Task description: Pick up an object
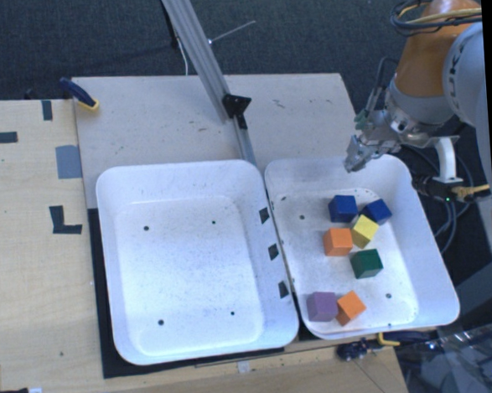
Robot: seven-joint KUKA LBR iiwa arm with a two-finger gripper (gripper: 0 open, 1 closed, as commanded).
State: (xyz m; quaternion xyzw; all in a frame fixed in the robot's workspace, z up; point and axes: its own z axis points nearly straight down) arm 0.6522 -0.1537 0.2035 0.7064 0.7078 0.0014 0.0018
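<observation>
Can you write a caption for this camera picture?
End effector above the right bin's far rim, coloured blocks inside.

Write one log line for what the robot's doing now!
stage: approach | gripper: over right bin far rim, holding nothing seen | blocks: seven in right bin | left bin: white

At the upper right of my frame I see the arm (463,59): grey casing, a glossy orange band, dark cables looped over its top

2 white bins (111,188), 2 blue blocks (342,207), 2 orange (337,241), 1 yellow (365,229), 1 green (367,264), 1 purple (322,305)
</observation>
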